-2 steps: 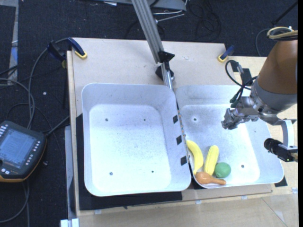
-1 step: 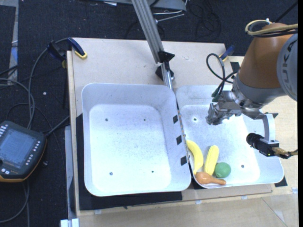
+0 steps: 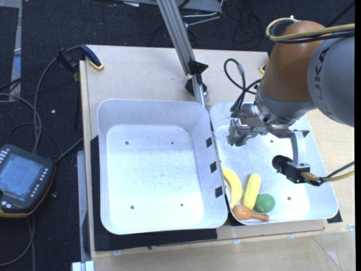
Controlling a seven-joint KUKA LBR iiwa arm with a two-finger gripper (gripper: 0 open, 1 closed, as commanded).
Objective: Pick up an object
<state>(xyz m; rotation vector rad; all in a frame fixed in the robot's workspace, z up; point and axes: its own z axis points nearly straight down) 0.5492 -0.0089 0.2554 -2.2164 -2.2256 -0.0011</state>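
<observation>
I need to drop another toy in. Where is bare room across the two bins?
The left bin offers bare floor wall to wall. The right bin is crowded at its near-left corner: banana, corn cob, green ball, orange gourd. The gripper hangs over its far end.

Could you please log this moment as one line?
pincer above right bin | nothing seen held | banana, corn, green ball near front

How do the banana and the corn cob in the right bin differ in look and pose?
The banana is curved and plain yellow; the corn cob is straight, with a paler, ridged look. The banana lies along the bin's left wall; the corn cob lies further in, beside the green ball. Both are yellow, elongated and lie flat near the front of the right bin.
</observation>
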